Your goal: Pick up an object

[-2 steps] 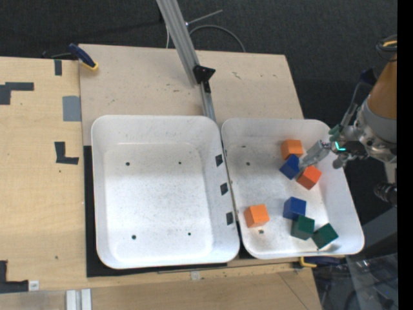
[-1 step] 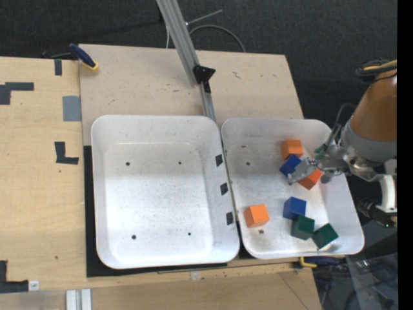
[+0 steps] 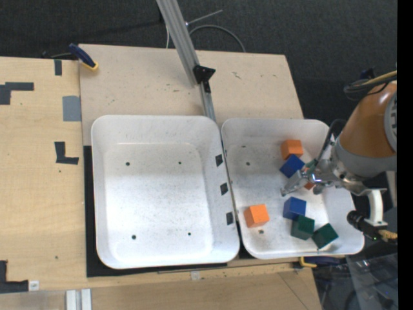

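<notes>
My gripper hangs low over the right bin, near its right side. Just to its upper left is a blue block, and an orange block lies behind that. A second blue block sits just below the gripper. Toward the bin's front left lies another orange block. Two dark green blocks rest near the front right corner. A small red and green patch shows by the gripper's tip, too small to identify.
The left bin stands beside the right one, and their rims meet at the middle. A slanted metal bar runs down from the top to the bins' junction. The arm's orange band looms over the right bin's right rim.
</notes>
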`<state>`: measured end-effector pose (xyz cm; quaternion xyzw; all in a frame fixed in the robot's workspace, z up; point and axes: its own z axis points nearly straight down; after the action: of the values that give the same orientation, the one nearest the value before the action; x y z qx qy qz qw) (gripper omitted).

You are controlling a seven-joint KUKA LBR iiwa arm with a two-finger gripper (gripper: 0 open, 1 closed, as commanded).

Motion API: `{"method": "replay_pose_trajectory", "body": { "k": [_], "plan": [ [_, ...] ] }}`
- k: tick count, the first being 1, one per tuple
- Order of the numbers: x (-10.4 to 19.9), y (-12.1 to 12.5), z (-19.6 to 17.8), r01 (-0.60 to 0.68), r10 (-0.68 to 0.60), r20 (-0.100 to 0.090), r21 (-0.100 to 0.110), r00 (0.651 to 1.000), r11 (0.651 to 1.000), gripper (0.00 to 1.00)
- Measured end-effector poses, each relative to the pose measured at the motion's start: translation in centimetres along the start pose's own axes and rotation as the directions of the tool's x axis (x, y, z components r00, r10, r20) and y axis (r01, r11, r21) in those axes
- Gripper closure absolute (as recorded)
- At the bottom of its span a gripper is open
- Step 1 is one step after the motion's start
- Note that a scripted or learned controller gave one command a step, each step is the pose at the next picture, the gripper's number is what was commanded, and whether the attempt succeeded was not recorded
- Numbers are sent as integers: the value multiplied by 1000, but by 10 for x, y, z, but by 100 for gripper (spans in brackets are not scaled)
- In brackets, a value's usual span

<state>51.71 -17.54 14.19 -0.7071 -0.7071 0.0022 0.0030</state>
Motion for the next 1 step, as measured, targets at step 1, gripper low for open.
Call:
{"method": "replay_pose_trajectory", "body": {
  "k": [1],
  "plan": [
    [0,0,52,0,0,2,-5,1000,1000,0]
  ]
}}
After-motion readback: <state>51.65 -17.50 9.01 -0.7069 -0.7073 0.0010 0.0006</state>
